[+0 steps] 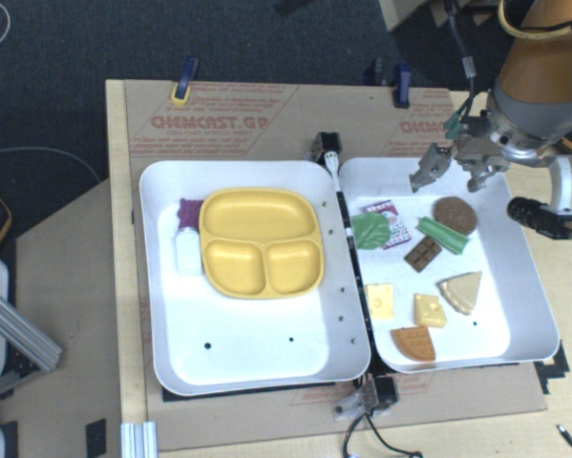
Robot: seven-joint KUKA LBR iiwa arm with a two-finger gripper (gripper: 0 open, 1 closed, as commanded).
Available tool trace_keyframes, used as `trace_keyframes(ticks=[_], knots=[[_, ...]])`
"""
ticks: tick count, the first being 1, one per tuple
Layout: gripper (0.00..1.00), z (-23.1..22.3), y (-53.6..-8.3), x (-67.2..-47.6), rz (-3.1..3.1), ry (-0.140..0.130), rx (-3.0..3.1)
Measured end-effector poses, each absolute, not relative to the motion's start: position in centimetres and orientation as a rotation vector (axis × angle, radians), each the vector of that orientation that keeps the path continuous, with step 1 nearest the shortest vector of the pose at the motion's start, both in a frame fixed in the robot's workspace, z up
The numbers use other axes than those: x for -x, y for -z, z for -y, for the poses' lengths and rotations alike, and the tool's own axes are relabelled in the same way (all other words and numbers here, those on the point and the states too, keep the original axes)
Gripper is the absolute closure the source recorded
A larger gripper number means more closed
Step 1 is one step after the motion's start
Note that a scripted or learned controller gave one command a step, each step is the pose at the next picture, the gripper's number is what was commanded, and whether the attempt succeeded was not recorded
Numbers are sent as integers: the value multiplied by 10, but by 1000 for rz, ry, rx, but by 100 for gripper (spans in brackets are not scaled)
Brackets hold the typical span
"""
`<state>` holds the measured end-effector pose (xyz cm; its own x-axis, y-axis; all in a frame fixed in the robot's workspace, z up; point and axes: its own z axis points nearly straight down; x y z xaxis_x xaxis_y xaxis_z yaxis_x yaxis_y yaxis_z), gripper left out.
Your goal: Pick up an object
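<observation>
A brown round cookie (455, 215) at right of frame is approached by the gripper (455, 168), jaws spread wide and empty, a descent judged next.

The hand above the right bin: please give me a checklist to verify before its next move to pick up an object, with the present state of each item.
1. The hand holds nothing between its fingers: ok.
2. Fingers spread enough for a grasp: ok, they stand apart.
3. Hand is over the right bin where the small objects lie: ok, above its far edge.
4. A target lies near below it: ok, the brown round piece is closest.
5. Target free of neighbours: not ok, the green piece touches or overlaps it.
6. Height of hand above the bin: cannot tell.
</observation>
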<state>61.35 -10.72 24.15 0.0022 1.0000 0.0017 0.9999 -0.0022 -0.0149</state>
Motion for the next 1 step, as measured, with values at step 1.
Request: trace_keyframes(ticks=[1], knots=[[0, 107, -249, -616, 2221, -1, 2221]])
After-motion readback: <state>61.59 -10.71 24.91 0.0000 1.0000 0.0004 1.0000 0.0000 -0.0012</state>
